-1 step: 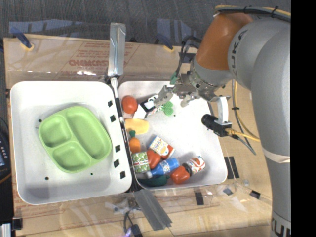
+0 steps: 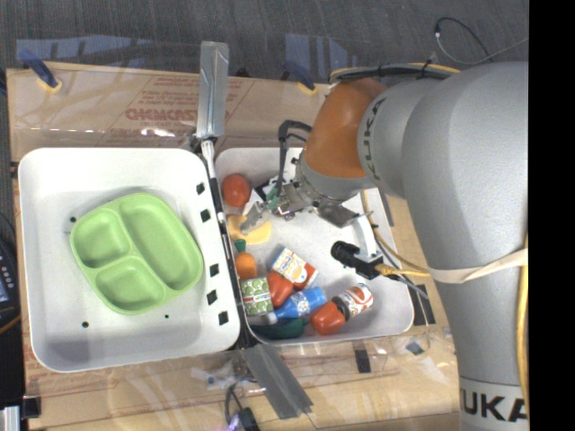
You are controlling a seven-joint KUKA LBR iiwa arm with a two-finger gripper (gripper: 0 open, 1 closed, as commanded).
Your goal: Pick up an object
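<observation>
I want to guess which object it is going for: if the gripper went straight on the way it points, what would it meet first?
Probably the yellow piece just below and left of the gripper, near the bin's divider wall; the red tomato sits close beside that line. Depth is unclear.

High slanted view over both bins (image 2: pixel 36 241), arm (image 2: pixel 449 151) right.

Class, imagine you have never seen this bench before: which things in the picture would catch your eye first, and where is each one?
The big grey arm with its orange band fills the right side, its end effector low over the right bin. A bright green divided plate lies alone in the left bin. A jumble of colourful toy foods crowds the right bin's near left side.
</observation>
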